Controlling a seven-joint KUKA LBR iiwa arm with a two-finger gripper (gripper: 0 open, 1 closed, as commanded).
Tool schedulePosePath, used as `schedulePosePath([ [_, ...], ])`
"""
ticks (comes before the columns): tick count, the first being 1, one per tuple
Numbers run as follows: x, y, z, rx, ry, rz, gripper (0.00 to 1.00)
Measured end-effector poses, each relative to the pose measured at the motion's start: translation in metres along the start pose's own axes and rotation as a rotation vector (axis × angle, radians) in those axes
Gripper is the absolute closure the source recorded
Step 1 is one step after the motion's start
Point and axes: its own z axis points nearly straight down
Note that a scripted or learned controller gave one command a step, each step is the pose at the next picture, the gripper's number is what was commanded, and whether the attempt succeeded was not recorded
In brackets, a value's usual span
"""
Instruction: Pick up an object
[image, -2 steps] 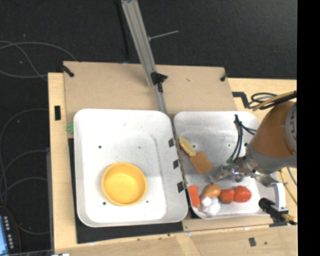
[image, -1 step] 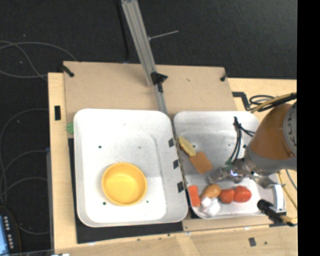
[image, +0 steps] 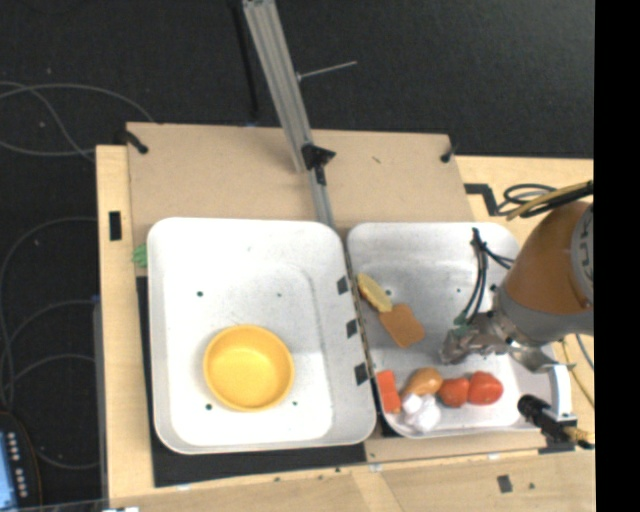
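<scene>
Gripper hovered low in the right bin, lower right of frame; jaw state unclear. Nearest target: tomato just below. Best to centre over it before descending.

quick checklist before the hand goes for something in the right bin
1. Hand over the right bin: ok.
2. Hand holding anything: cannot tell.
3. Targets nearby: red items and an orange-brown piece lie just below it: ok.
4. Spacing for a clean grasp: items crowd the bin's near edge, touching: not ok.
5. Brown slab and yellow piece lie apart from the cluster: ok.
6. Yellow bowl sits in the left bin: ok.
</scene>
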Motion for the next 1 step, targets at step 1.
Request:
schedulePosePath([
  [1, -0.0001, 0.0083, -0.0453, -0.003, -0.001, -0.01, 1.0],
])
